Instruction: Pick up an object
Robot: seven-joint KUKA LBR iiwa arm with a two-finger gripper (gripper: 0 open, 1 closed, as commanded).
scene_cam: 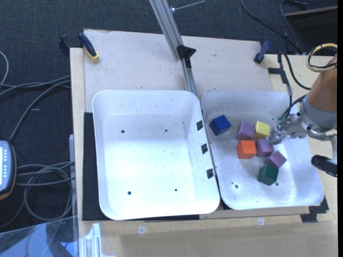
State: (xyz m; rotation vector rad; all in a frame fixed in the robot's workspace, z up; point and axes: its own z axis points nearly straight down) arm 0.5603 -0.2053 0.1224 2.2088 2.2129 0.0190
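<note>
Several small blocks lie in the right bin (300, 193): a blue block (220, 125) apart at the left, then a cluster of a purple block (245, 131), a yellow block (262, 128), an orange block (246, 149), a second purple block (265, 146), a lilac block (277, 158) and a dark green block (268, 174). My gripper (276, 134) reaches in from the right and sits low, right beside the yellow block and the second purple block. I see no block lifted off the bin floor.
The left bin (107, 106) stands next to the right one, split by a shared rim with black clips (204, 149). A metal pole (169, 23) slants over the bench's back. Blue clamps (261, 51) sit at the bench corners. Cables lie on the floor around it.
</note>
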